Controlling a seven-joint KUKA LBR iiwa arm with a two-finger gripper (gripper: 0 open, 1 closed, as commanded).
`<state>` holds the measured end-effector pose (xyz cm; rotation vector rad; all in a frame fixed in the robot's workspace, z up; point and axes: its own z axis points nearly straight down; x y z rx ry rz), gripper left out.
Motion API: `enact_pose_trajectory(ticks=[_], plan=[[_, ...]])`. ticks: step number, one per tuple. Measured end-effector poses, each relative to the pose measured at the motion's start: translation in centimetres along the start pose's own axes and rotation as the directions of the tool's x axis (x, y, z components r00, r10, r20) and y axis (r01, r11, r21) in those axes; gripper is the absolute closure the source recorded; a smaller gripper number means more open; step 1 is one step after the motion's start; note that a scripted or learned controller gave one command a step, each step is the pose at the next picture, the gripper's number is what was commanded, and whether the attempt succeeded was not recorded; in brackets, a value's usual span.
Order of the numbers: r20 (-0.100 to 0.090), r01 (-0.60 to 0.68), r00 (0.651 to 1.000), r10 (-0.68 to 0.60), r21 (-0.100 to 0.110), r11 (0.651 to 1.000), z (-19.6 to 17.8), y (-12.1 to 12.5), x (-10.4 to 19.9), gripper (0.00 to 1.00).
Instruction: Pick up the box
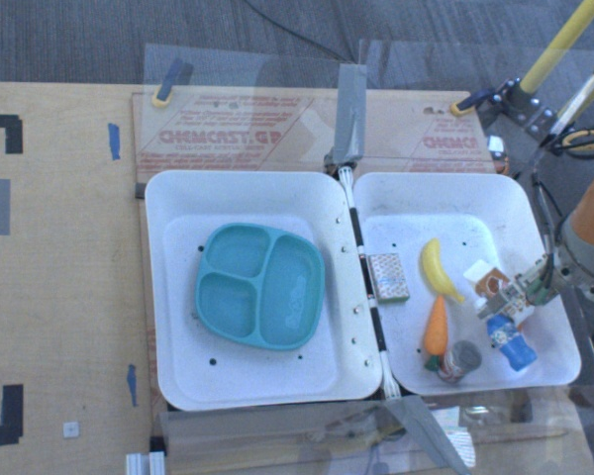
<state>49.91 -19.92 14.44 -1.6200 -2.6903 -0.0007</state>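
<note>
Two shallow white plastic bins sit side by side on the wooden bench (pixel 59 295); the left bin (pixel 168 364) carries a teal three-compartment plate (pixel 261 286), the right bin (pixel 544 364) carries everything relevant. Target: the small rectangular box with a speckled grey-green printed top (pixel 388 276), lying flat on the floor of the right bin, close against that bin's left wall near the divider between bins. Long axis runs roughly up-and-down the view, slightly tilted. Pincer (pixel 512 300) is over the right part of the same bin, reaching in from the right edge, amid clutter: a small orange-and-white item (pixel 489 283) just beside it and a blue bottle-like object (pixel 513 348) just below. State of the pincer: cannot tell, too small and cluttered at this angle to resolve. Nothing visibly held. Key relation: box lies to the view's left of the pincer, slightly higher in frame, with a yellow banana (pixel 438 270) standing between them and an orange carrot (pixel 436 327) below that line (a grey round object (pixel 464 355) sits near the carrot's lower end). Judgement: the approach must cross over the banana, then close across the box's short width; the nearby bin wall leaves little room on the left side. Pick not yet begun.
</note>
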Motion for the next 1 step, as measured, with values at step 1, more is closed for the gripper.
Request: enact_pose_trajectory(ticks=[1], plan=[[0.008, 0.040, 0.999, -0.040, -0.006, 0.999, 5.54, 4.17, 2.00, 1.00]])
